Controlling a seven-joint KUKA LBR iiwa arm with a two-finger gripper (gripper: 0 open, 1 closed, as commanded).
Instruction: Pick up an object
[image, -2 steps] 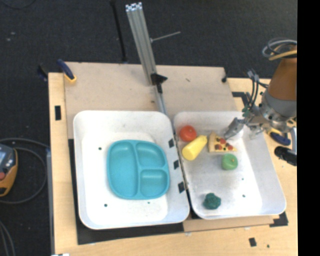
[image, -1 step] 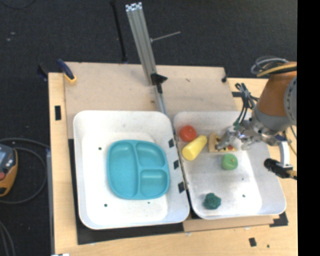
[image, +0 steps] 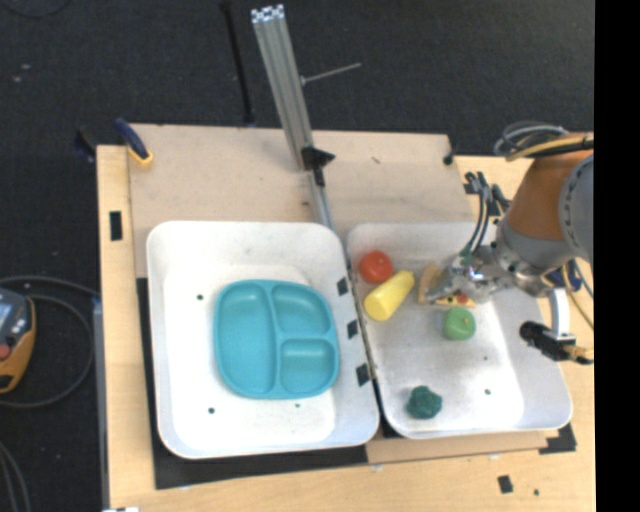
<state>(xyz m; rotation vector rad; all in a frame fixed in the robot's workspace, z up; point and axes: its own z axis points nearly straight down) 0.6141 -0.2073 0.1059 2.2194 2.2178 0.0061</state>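
Nearest the camera, at the lower edge of the right-hand shallow white bin (image: 540, 395), sits a small dark green lumpy object (image: 423, 402), well apart from the other pieces. Further up that bin lies a light green round apple-like toy (image: 459, 323), and just above it, touching or nearly so, a small tan and red-flecked object (image: 440, 287) whose shape is too small to make out. To the left of these, a yellow cylindrical plastic piece (image: 388, 296) lies tilted, its upper end just beside a red-orange round ball-like toy (image: 376, 266) near the bin's upper left corner.

The grey arm (image: 545, 215) with its orange band reaches in from the right, and its two-finger gripper (image: 466, 276) hangs low over the middle of the right bin, just above the apple-like toy and right beside the tan object. Whether its grip is wide, narrow or closed around anything cannot be told from this slant.

The left-hand shallow white bin (image: 180, 400) holds a turquoise plastic plate (image: 276, 336) with three compartments, lying flat near its centre. An aluminium post (image: 283, 85) rises from the tan wooden bench (image: 220, 180) behind the two bins.
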